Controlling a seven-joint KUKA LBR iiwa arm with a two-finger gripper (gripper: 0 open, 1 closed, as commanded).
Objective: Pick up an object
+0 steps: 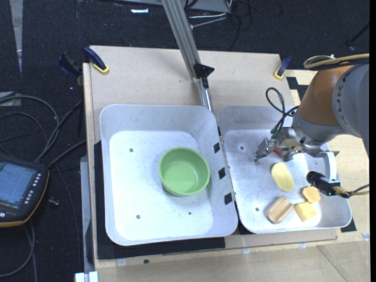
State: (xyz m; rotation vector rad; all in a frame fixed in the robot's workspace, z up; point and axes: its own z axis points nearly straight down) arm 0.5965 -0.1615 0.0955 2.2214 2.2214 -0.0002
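Nearest the viewer in the right white plastic bin (252, 225) lie three small items: a tan rounded block (278, 209), a yellow cube-like block (305, 211) just to its right, and a smaller yellow piece (311, 194) a little beyond. Slightly farther in lies a pale yellow oval object (282, 176), the likeliest candidate for picking.

The two-finger gripper (265, 151) hangs low over the bin, just to the far left of that oval; nothing is seen between the fingers, and whether they are spread or closed cannot be told.

Risks, as judged: the gripper is offset from the oval, so a straight descent may close on bare floor. The oval's rounded form may squirt out of a pinch. The near pieces sit close together, and a grasp there may nudge neighbours.

The left white bin (117, 175) holds a green round bowl (185, 171), well apart. A slanted grey metal pole (185, 34) stands at the far side, between the bins.
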